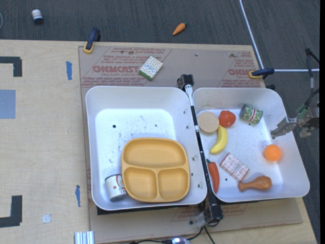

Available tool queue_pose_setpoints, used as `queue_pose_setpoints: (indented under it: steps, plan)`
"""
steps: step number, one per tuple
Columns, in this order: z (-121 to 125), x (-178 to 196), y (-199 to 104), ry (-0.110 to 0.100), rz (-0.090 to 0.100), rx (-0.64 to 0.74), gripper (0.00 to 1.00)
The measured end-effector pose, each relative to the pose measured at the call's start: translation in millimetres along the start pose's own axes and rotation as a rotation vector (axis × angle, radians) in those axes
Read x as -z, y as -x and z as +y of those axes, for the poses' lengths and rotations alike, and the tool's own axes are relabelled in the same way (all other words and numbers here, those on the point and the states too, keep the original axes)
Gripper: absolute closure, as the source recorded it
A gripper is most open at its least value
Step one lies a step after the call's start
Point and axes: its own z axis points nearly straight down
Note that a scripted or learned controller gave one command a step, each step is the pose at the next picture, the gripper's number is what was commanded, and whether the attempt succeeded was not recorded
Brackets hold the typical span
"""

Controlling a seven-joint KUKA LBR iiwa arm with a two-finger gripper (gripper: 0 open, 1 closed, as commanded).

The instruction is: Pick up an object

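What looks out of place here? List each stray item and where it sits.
Three things lie outside the bins: a toy carrot and a small cylinder on the floor, and a green-and-white packet on the board behind the left bin. A can lies tipped beside the yellow plate.

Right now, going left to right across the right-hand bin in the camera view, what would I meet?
Red pepper → tan round disc → banana → tomato → green can → orange ball. I left out the patterned packet and the drumstick, since they overlap others in the order.

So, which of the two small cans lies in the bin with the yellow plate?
The white-and-red can, beside the yellow plate; the green one lies in the other bin.
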Motion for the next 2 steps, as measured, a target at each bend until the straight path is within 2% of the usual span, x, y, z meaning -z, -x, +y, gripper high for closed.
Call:
queue_pose_setpoints:
  steps: [1,2]
  plan:
    - [25.7,-127.4,-2.6,-0.005,0.007,0.002,0.0]
    - [20.4,-142.1,-50.1,0.001,0.001,0.001,0.0]
